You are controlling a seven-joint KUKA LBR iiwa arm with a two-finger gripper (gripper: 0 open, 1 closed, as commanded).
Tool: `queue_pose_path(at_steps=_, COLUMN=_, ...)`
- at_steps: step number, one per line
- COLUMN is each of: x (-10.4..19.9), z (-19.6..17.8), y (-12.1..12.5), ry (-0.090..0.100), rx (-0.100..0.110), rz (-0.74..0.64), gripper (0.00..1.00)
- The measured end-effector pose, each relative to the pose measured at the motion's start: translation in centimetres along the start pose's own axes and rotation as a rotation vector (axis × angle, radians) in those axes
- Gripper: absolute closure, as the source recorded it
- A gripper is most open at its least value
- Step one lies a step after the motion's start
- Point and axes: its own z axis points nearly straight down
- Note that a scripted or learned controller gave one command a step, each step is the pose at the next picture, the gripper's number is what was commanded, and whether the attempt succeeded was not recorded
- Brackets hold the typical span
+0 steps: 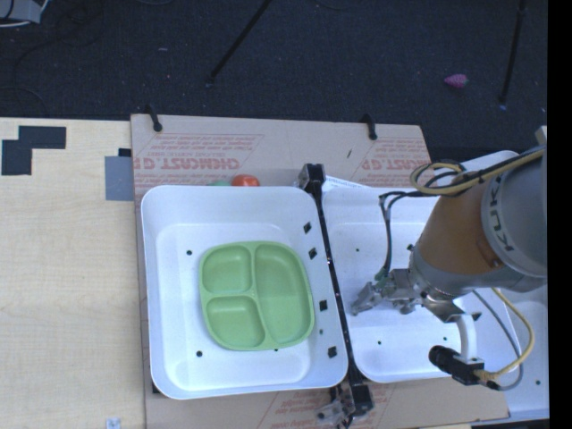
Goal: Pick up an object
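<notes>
A light green divided plate (256, 294) with three compartments lies flat in the middle of the left bin (170, 239). My gripper (364, 299) hangs low over the right bin (393, 365), near its left wall, pointing toward the divider between the bins. It is to the right of the plate and apart from it. The grey arm with its orange band (456, 239) covers much of the right bin, so what lies beneath it is hidden.
A small red-orange object (245, 181) and a bit of green (219, 183) sit just behind the left bin's far rim on the cardboard (197, 155). Black clips run along the divider (326, 266). Cables loop off the arm at the lower right.
</notes>
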Motion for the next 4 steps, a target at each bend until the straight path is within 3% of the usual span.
queue_pose_path(at_steps=1, x=-0.2, z=-1.2, y=0.0, ry=0.000, rx=-0.001, rz=0.008, gripper=1.00)
queue_pose_path(at_steps=3, x=-1.1, z=-11.4, y=0.6, ry=-0.003, rx=-0.011, rz=0.000, gripper=1.00)
queue_pose_path(at_steps=4, x=-1.2, z=-14.0, y=0.7, ry=-0.002, rx=-0.008, rz=0.000, gripper=1.00)
